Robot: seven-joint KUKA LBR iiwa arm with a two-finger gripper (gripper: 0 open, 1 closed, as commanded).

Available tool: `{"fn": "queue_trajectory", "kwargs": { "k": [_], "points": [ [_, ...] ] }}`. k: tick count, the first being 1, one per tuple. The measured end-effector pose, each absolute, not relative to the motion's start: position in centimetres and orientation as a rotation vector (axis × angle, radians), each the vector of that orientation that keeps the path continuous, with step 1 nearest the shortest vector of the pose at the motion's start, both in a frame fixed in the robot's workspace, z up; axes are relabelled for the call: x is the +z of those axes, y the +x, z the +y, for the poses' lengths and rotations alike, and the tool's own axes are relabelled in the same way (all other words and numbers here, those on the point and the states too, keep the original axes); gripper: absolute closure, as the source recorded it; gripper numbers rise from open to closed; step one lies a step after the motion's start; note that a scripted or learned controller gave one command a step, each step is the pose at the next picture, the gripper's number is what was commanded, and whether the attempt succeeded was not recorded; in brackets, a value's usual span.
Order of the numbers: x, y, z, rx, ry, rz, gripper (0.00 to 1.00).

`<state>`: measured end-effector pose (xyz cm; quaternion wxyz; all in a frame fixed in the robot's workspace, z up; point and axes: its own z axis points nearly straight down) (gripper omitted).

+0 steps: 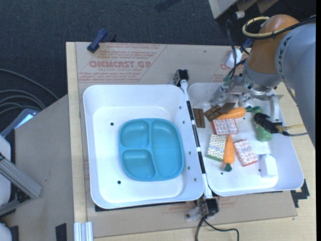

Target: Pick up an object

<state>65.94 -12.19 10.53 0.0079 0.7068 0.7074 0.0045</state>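
Note:
The right bin (288, 177) holds several small items. An orange carrot (231, 113) lies crosswise near the back, and a second carrot (228, 150) points toward the front. Around them are a red-checked packet (225, 127), a yellow-checked packet (216, 147) and another red-checked packet (245, 152). Two brown bars (198, 117) (213, 112) lie at the bin's left side. My gripper (226, 98) is low over the bin's back left part, just behind the crosswise carrot and the brown bar. The wrist hides its tips.
A blue divided plate (150, 148) lies in the left bin (95, 134). In the right bin, a green piece (263, 132) and a white block (268, 164) lie toward the right. The grey arm (296, 54) with its orange band covers the bin's back right corner.

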Motion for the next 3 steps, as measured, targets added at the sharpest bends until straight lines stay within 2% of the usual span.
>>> {"fn": "queue_trajectory", "kwargs": {
  "k": [1, 2, 3],
  "points": [
    [8.4, 58.1, -10.2, -0.002, 2.225, 2.222, 0.0],
    [9.4, 58.2, -10.3, 0.001, 2.223, 2.219, 1.0],
    [18.9, 55.5, -4.3, 0.002, 2.22, 2.223, 1.0]
  ]
}}
